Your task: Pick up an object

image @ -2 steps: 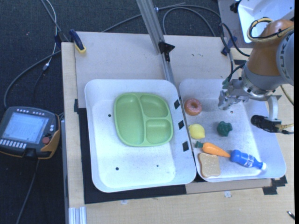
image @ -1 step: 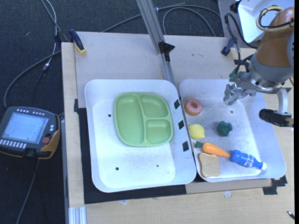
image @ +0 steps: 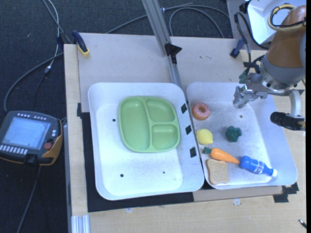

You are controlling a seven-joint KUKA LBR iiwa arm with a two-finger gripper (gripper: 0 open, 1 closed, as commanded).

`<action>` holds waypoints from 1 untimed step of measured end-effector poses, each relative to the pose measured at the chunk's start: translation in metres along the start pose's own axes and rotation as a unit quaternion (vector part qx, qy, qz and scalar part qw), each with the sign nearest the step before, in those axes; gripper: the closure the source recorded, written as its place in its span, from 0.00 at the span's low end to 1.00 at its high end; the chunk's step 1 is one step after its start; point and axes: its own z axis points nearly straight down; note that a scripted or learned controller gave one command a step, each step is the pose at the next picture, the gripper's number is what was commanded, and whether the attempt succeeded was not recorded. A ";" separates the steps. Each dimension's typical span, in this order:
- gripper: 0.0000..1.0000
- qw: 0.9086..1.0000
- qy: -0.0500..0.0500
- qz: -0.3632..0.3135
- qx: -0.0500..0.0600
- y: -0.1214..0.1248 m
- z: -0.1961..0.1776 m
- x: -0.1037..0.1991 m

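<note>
Jaws of the gripper (image: 241,100): opening too blurred to tell; nothing visibly held; poised over the right bin (image: 286,164), upper part. Candidates below: donut (image: 200,111), lemon (image: 204,136), broccoli (image: 233,133), carrot (image: 223,155), bottle (image: 256,165), bread (image: 218,172). Broccoli sits nearest and apart from its neighbours; descend centred over it, closing only once astride.

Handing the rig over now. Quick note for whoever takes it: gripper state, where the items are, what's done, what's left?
Gripper: above the right bin's upper part, nothing seen between its fingers; open or shut unclear.
Right bin holds the donut, lemon, broccoli, carrot, bread slice and blue bottle.
Left bin holds the green divided plate.
Done: nothing lifted yet.
Left: pick up an object; broccoli and donut lie closest.
</note>
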 end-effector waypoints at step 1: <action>1.00 1.000 0.001 -0.002 0.001 -0.007 -0.013 0.057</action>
